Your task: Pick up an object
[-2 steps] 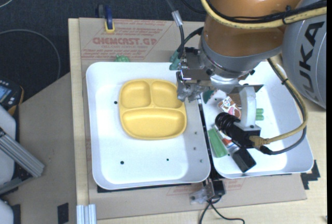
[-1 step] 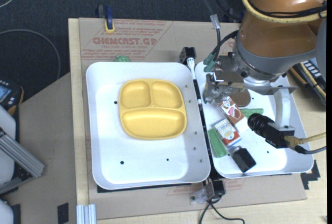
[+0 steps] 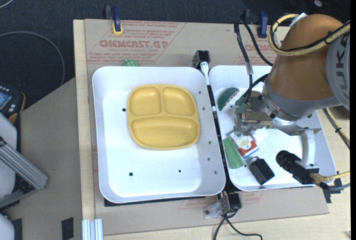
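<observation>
The pincer (image 3: 248,122) hangs low in the right bin (image 3: 328,164); whether it has hold of anything I cannot tell. Just below it lie a small red-and-white packet (image 3: 246,145), a green stick (image 3: 232,153) and a black block (image 3: 261,170), likely targets. Far left sits a yellow divided plate (image 3: 163,116).

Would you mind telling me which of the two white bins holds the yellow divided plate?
The left bin, farther from the arm, holds the yellow divided plate. The right bin holds small items instead, such as a green stick and a black block.
</observation>
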You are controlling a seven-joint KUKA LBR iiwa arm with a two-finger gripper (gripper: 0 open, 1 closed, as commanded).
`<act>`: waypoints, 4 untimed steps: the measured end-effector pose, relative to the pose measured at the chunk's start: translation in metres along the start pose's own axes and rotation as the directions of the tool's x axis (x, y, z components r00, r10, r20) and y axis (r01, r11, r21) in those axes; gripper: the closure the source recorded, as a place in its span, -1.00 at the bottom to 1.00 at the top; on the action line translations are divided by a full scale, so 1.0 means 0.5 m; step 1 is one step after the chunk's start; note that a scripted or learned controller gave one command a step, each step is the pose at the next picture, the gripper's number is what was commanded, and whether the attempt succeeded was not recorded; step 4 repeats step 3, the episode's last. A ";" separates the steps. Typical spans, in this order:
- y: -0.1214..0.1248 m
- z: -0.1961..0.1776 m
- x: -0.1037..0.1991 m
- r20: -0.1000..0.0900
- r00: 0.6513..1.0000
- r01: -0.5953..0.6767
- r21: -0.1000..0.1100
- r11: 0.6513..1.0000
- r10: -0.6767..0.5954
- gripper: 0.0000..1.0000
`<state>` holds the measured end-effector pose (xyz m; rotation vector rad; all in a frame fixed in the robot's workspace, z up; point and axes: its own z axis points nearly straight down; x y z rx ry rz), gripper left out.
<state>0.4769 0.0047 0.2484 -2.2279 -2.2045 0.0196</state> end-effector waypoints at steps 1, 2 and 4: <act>0.000 -0.213 0.241 -0.011 1.000 0.025 -0.025 0.999 -0.025 1.00; 0.000 -0.171 0.143 -0.003 1.000 0.006 -0.010 1.000 -0.006 1.00; -0.001 -0.291 0.226 -0.007 1.000 0.016 -0.021 1.000 -0.016 1.00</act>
